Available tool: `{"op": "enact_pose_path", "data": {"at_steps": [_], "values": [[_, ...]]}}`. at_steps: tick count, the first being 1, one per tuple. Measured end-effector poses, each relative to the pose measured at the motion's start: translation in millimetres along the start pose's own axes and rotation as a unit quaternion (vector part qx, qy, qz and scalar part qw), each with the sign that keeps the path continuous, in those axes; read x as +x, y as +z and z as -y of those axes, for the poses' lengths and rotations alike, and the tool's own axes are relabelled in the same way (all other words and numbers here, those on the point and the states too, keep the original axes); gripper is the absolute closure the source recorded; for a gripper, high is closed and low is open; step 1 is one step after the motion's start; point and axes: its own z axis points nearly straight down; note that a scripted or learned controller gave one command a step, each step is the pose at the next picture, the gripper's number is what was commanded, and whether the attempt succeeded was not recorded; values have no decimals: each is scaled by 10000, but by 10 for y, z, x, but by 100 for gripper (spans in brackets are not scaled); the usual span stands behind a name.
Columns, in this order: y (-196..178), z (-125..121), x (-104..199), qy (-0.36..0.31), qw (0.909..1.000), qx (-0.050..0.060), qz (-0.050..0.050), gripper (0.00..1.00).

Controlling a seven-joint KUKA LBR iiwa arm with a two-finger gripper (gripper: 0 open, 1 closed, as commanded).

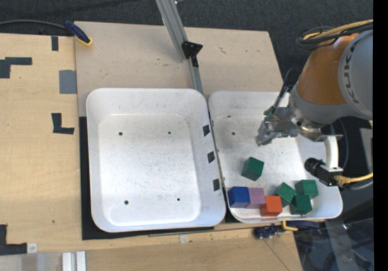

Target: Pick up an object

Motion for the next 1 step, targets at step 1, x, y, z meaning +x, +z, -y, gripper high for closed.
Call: {"op": "enact_pose_path", "data": {"at_steps": [1], "values": [[-626,22,-25,2,10000,-13,5,100]]}}
